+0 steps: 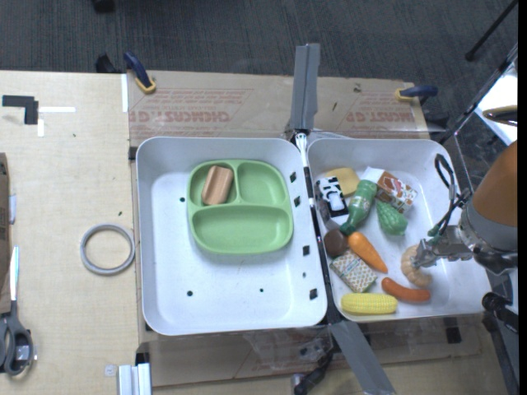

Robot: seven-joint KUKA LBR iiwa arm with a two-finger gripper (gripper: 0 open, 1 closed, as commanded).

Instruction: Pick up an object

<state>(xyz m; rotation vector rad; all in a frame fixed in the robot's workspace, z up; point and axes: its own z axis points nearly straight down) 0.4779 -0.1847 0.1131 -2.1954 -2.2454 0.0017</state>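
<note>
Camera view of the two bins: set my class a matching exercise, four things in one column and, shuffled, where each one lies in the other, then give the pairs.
Things:
1. bread roll
2. corn cob
3. tape ring
4. gripper

Places:
A. on the bench, left of both bins
B. right bin, near front edge
C. upper-left compartment of the green plate
D. over the right bin, above a pale round item

Pairs: 1-C, 2-B, 3-A, 4-D
</note>
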